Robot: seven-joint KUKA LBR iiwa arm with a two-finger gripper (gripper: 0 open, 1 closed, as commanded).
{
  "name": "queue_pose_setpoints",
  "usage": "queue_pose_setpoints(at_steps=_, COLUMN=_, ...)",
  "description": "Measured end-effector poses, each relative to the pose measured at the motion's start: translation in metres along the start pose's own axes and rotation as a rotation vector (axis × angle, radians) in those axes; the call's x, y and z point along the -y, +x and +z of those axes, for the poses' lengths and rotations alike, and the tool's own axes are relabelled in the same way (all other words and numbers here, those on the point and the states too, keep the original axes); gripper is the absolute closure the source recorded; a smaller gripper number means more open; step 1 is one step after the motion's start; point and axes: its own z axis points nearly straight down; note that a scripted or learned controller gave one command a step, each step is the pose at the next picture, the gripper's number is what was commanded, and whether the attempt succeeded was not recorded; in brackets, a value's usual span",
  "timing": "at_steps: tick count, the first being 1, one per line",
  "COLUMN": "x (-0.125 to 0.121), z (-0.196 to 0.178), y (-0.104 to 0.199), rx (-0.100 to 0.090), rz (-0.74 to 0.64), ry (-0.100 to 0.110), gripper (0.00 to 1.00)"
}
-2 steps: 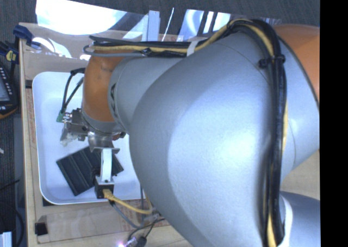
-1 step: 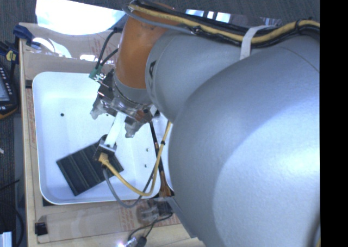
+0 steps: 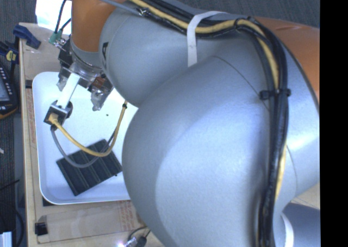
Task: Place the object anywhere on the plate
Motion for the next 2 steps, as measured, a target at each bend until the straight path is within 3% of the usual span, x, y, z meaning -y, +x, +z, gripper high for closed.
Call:
queue_pose_setpoints(at_steps=1, x=-0.005, z=0.045, y=-0.109, rx=0.001, rz=-0.191, ry=0.003, gripper=1.0)
queue_pose_setpoints(at_steps=2, x=0.077, z=0.008, y=-0.084, rx=-0.002, rz=0.147, ry=0.0, gripper=1.0)
